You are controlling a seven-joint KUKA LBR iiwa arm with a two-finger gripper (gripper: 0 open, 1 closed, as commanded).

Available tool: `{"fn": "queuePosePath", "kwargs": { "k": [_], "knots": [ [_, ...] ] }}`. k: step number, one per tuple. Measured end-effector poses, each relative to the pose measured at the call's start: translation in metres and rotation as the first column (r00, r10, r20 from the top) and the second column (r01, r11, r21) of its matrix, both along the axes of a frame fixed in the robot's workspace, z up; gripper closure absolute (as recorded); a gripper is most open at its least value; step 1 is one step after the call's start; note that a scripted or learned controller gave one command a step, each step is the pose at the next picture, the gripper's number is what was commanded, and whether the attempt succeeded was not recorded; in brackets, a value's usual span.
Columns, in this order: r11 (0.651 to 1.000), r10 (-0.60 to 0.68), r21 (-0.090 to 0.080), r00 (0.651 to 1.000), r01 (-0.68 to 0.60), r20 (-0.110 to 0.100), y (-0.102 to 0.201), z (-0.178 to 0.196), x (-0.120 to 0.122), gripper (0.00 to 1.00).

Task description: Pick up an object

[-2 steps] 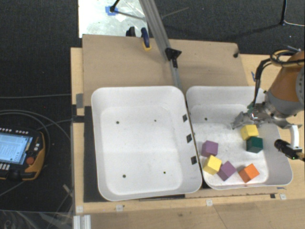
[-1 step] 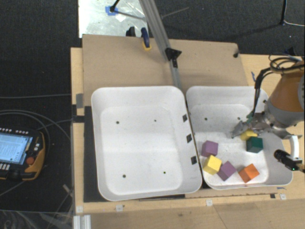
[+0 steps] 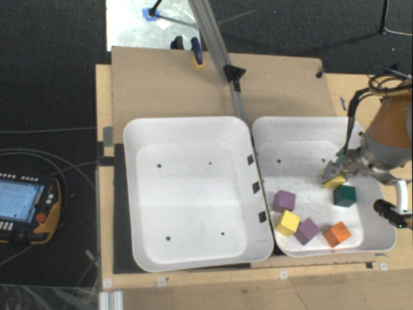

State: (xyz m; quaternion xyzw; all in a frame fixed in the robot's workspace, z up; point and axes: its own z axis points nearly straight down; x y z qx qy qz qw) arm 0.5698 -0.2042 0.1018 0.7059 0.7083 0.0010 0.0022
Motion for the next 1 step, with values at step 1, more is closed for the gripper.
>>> {"fn": "queuePosePath", "kwargs": {
  "k": [1],
  "knots": [
    [1.000, 0.011, 0.003, 1.000, -0.011, 0.007, 0.0740, 0.0690, 0.0446, 1.00]
  ]
}}
